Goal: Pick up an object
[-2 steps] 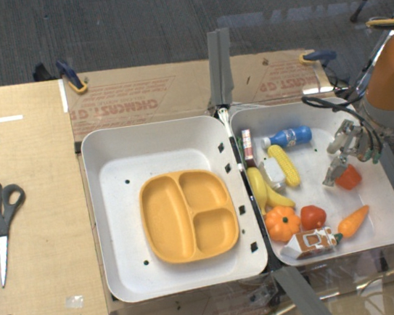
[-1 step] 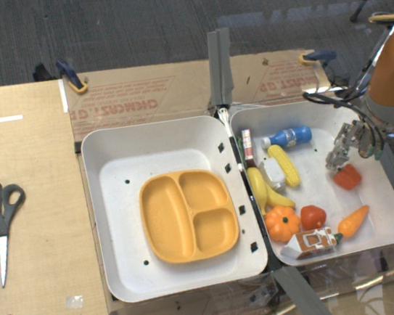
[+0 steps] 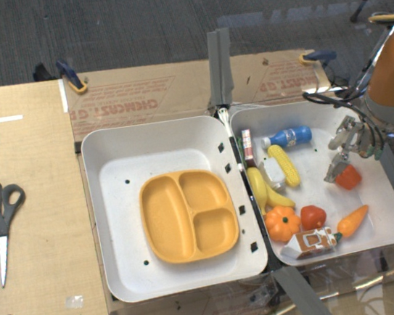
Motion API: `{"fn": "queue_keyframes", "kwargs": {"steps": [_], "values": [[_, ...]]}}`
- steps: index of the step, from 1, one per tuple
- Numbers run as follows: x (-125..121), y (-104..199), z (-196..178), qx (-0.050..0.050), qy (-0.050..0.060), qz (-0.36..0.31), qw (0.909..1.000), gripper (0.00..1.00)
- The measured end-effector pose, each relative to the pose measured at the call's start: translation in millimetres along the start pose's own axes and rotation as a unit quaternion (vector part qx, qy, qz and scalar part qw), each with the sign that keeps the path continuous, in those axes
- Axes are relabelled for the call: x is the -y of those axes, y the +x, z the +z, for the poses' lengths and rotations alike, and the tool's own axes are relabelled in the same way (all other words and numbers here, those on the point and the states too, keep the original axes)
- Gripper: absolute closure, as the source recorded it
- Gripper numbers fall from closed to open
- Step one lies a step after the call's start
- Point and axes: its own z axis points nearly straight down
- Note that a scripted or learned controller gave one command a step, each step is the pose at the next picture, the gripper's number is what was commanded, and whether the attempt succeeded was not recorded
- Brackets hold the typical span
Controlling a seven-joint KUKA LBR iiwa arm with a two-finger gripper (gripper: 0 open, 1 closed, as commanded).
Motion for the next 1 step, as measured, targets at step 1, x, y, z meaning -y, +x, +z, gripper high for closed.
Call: {"fn": "queue_keyframes", "kwargs": {"steps": [1], "values": [[-6.3, 23.3, 11.8, -0.004, 0.0, 0.027, 0.9996, 0.0]]}}
